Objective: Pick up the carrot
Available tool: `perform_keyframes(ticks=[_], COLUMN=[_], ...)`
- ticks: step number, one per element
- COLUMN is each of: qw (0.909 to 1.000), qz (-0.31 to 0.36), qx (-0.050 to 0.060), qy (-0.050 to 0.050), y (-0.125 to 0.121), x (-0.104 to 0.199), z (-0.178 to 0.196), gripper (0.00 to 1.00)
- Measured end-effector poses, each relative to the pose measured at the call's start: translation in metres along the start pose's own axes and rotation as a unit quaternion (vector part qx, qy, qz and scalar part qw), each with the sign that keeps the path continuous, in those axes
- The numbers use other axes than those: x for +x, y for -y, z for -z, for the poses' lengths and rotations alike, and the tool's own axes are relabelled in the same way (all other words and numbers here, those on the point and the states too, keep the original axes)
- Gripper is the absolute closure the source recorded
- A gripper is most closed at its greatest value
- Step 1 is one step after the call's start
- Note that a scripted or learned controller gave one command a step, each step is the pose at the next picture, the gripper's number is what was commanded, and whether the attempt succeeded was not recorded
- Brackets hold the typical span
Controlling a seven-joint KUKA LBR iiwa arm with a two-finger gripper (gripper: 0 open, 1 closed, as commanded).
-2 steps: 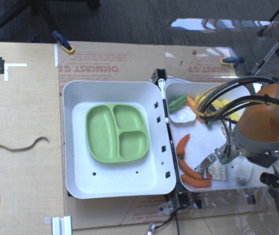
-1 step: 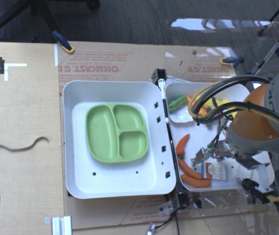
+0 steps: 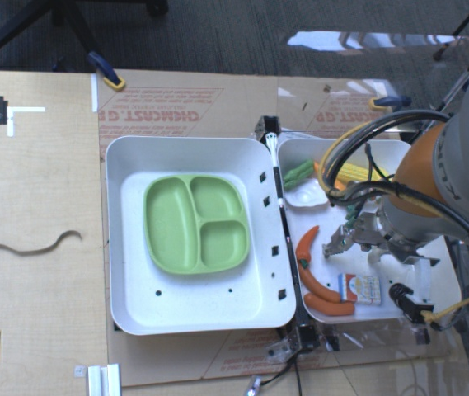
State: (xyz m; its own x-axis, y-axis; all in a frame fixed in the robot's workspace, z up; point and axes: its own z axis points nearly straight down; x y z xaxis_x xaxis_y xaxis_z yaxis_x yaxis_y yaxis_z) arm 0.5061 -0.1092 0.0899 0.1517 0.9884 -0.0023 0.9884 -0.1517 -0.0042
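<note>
Two white bins, and we work over the right white bin (image 3: 437, 283): our two-finger gripper (image 3: 339, 242) hangs with jaws parted, empty, the curved orange carrot (image 3: 307, 243) just beside them, so we shift across before lowering

Plate (image 3: 197, 223) in left bin (image 3: 127, 246)

I see even, bright overhead light | glare patch on the floor (image 3: 358, 40) at top right | soft shadows inside the left bin (image 3: 127, 287) | slight softness overall, arm (image 3: 457, 163) mildly blurred
</note>
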Motion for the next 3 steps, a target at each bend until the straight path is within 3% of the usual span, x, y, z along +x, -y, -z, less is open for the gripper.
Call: perform_keyframes(ticks=[1,2,3], qw=[0.9904,0.9733,0.9385], qz=[-0.138,-0.229,-0.345], qx=[-0.002,0.0,0.001], qy=[-0.001,0.001,0.0], y=[0.03,-0.04,-0.092], x=[0.01,0.016,-0.026], z=[0.001,0.0,0.0], gripper=[0.0,0.0,0.0])
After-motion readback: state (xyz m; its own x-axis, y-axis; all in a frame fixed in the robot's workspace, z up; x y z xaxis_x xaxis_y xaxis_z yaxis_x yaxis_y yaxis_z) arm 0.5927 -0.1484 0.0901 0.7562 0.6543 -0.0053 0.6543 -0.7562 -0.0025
